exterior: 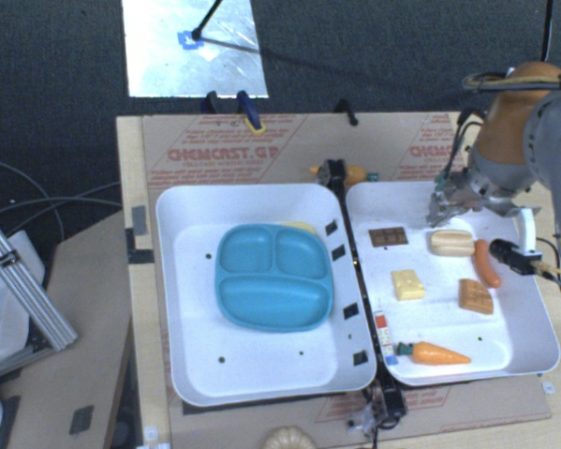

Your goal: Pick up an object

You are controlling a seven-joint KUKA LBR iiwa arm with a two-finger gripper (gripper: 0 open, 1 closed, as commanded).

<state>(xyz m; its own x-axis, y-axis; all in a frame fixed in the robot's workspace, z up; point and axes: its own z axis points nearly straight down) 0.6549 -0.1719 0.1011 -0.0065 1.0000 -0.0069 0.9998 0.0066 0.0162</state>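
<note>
Bread roll point(452, 243) lying in the right bin point(540, 346), toward its far side, just beside the sausage point(487, 263). Gripper point(447, 208) low, just behind the roll, nothing seen held. Open or closed: cannot tell. Risks, probably: coming down off-centre, pushing the rounded roll against the sausage, catching both, or closing on air.

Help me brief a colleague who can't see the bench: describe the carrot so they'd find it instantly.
Look at the right white bin, the one beside the bin holding the blue plate. Along that bin's near edge lies the carrot, on its side with its tip pointing right. It is the lone bright orange, tapered piece; the brown waffle and yellow cheese block farther in are squarish.
</note>
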